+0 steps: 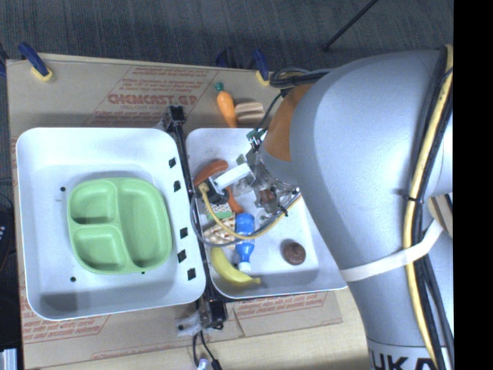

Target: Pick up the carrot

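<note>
Banana [233,270]: yellow, curved, lying at the near edge of the right bin [308,277], close to its near-left corner.
Brown round piece [293,251]: on the right bin's floor toward its near-right corner, well apart from the banana.
Blue and white bottle [244,238]: lying just behind the banana, its blue part farther from the near edge than its white part.
Green plate [119,223]: three compartments, in the middle of the left bin [46,153].
Claw [266,193]: low over the middle of the right bin, among the clutter; whether it is clenched or released cannot be told, since the wrist and cables cover the tips.
Arm [370,183]: grey with an orange band, covering the right bin's right side.
Carrot [226,107]: orange with a green top, outside both bins, on the cardboard-covered surface [115,91] just beyond the right bin's far edge, near its far-left corner. Its long axis runs roughly near to far, green end toward the far edge.
Tan block [249,113]: just beside the carrot, on its right.
</note>
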Controlling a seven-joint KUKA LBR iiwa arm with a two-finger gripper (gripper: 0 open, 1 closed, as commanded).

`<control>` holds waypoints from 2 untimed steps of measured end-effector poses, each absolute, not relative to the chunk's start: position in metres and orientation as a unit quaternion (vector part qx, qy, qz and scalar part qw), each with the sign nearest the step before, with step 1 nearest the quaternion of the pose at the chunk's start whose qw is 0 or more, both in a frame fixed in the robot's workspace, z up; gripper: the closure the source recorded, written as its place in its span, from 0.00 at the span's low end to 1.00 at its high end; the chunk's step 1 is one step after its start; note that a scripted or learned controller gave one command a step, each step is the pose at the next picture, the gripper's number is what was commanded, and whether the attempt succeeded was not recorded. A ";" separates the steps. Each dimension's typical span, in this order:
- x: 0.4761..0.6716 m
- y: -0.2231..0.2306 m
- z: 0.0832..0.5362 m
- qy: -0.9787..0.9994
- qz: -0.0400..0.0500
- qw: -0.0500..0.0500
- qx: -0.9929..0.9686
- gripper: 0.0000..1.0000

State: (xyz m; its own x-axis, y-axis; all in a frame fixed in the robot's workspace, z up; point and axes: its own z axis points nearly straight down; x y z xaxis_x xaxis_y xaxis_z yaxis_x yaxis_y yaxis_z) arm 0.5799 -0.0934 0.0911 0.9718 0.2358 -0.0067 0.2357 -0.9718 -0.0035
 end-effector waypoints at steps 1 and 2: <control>0.580 -0.093 0.101 -0.121 0.005 0.003 -0.993 1.00; 0.617 -0.101 0.254 -0.115 0.001 0.002 -0.993 1.00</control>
